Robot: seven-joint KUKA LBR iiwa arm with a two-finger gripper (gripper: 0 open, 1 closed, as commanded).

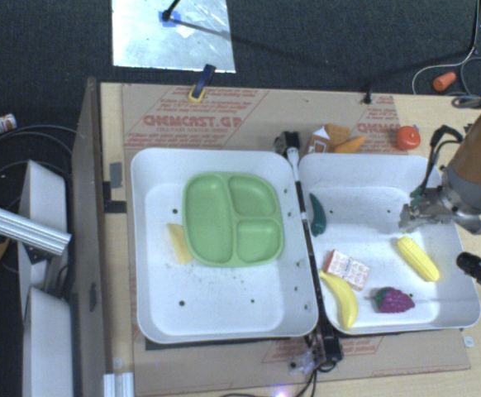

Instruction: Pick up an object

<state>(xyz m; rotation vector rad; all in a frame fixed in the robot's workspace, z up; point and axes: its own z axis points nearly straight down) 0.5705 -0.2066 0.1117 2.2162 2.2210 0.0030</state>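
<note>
Lying just below tool [414, 215]: corn [418, 258]

One fixed camera overhead, slanted toward both bins [224, 325].

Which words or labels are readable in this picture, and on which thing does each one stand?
"CHEMCAST GP": red print on the brown board behind the left bin.
Red print on the board's right end, behind the right bin: cut off, unreadable.
Red print along the board's front edge: too small to read.
</note>
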